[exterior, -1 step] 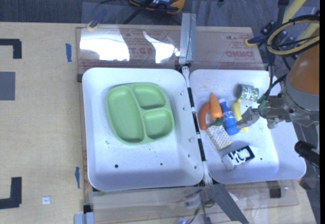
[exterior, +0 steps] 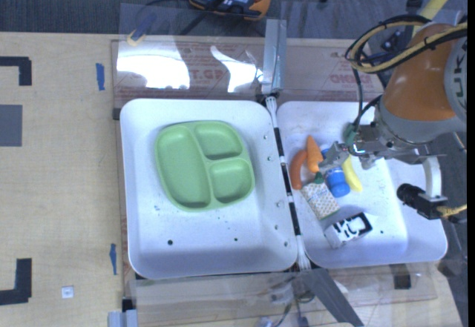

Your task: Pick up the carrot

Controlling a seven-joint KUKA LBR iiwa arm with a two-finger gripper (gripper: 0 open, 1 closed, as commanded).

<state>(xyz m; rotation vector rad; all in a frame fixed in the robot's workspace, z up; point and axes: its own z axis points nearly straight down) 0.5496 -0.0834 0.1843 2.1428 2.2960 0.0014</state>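
So the carrot (exterior: pixel 312 154) is sitting in the right bin (exterior: pixel 423 240), up near its left wall, with another orange piece (exterior: pixel 298 169) right beside it on the left. The gripper (exterior: pixel 340 154) is down low just to the right of the carrot, close to it, but I honestly can't tell how its tips are set or whether anything is caught there, too small and cluttered. Right below it there's a little pile: a blue thing (exterior: pixel 338 184), a yellow thing (exterior: pixel 352 178), a speckled sponge-like block (exterior: pixel 320 202) and a black-and-white box (exterior: pixel 349 228) nearer the front. Left bin (exterior: pixel 141 192) has a green divided plate (exterior: pixel 205 164) in it.
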